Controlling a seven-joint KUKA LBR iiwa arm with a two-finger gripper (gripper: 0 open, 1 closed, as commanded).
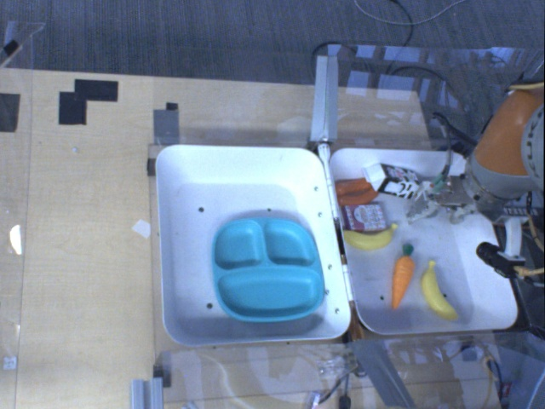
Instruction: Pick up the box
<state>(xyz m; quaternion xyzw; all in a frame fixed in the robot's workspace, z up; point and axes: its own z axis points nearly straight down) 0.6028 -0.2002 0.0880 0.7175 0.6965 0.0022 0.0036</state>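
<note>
Approach underway: gripper (436, 201) hovers in the right bin (502, 313), jaws' state unclear; next, descend left onto the box (368, 217).

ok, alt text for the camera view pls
The arm's tool hovers at the back of the right bin, near a box, two bananas and a carrot. A blue divided plate lies in the left bin.

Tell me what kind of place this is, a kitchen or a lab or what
Most likely a robotics lab bench, not a kitchen: a grey arm with an orange band reaches over two white bins, toy food like a carrot lies in one, and a loose cable trails on the carpet.
</note>
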